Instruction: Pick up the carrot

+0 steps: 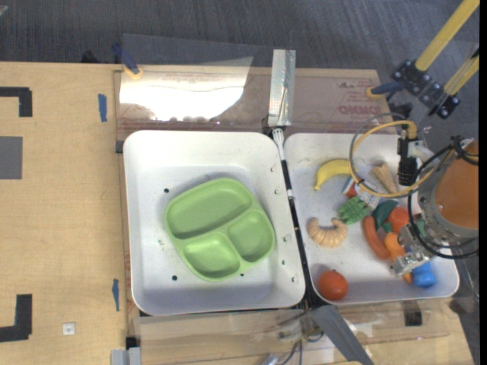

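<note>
The carrot [391,242] is an orange piece with a dark green end, lying in the right bin [358,147] near its right wall. It is packed among other toy foods. A red-orange elongated piece [373,238] lies against its left side. My gripper [408,259] is low over the bin's right front part, just right of and in front of the carrot. The wrist and cables hide part of the carrot's right side. Whether the gripper touches the carrot I cannot make out.
The right bin also holds a banana [333,172], a tan croissant [328,233], a red tomato [332,284], a green leafy piece [351,211], a tan stick [385,178] and a blue item [424,277]. A green divided plate [219,228] sits in the left bin [152,158].
</note>
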Robot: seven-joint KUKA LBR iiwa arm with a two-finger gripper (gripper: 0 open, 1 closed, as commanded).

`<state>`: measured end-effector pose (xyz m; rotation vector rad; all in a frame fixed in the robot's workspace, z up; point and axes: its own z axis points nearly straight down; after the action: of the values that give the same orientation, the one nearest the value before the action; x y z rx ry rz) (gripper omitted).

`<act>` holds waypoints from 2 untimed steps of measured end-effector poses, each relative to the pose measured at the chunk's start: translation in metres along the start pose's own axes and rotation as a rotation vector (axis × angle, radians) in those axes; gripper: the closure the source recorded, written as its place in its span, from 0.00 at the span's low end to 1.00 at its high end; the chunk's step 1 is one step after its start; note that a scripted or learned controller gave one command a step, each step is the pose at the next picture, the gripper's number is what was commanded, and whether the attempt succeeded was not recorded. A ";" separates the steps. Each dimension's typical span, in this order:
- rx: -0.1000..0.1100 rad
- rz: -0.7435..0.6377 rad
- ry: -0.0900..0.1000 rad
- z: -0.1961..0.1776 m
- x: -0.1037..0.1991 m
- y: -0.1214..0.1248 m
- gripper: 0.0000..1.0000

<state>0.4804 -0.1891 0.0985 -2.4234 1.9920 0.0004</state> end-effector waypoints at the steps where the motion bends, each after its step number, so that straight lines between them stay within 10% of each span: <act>1: 0.004 -0.080 0.000 -0.052 -0.073 -0.016 1.00; 2: -0.001 -0.075 -0.001 -0.050 -0.071 -0.014 0.00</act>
<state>0.4802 -0.1165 0.1490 -2.4969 1.8993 0.0019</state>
